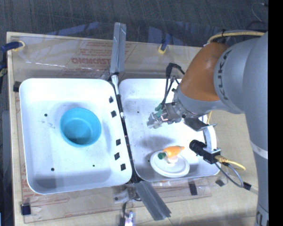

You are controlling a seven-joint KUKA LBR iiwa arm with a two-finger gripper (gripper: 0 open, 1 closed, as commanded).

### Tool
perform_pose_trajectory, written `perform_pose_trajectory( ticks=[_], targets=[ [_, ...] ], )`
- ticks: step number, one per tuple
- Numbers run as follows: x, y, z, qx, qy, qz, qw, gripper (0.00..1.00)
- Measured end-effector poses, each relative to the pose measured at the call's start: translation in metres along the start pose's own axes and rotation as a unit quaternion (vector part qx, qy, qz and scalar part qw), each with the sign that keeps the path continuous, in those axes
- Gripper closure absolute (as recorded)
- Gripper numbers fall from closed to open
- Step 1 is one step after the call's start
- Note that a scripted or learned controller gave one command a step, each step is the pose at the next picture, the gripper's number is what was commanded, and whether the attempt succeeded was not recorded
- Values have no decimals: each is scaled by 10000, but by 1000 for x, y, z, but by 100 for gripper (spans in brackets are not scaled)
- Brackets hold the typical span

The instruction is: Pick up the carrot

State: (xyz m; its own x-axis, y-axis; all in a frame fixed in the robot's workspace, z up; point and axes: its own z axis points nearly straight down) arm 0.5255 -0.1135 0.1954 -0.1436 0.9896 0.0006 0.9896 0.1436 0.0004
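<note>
One carrot (173, 151) lies at five o'clock from the gripper (155, 120), long axis running three-to-nine; gripper's state, cannot tell.

You are looking at a robotics lab test cell. The grey, orange-banded industrial arm (226, 79) reaches over a bench (236, 126) carrying two shallow white bins (33, 173), both left of and below its gripper (155, 120). Loose cabling (231, 166) runs beside the wrist; dark carpet (61, 8) surrounds the bench.
</note>
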Motion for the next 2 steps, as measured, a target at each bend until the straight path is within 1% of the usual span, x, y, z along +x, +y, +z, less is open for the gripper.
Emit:
perform_pose_trajectory(
  ticks=[1,2],
  targets=[
    [0,0,0,1,0,4,10000,0],
    [-47,-51,-2,18,3,619,9981,0]
  ],
)
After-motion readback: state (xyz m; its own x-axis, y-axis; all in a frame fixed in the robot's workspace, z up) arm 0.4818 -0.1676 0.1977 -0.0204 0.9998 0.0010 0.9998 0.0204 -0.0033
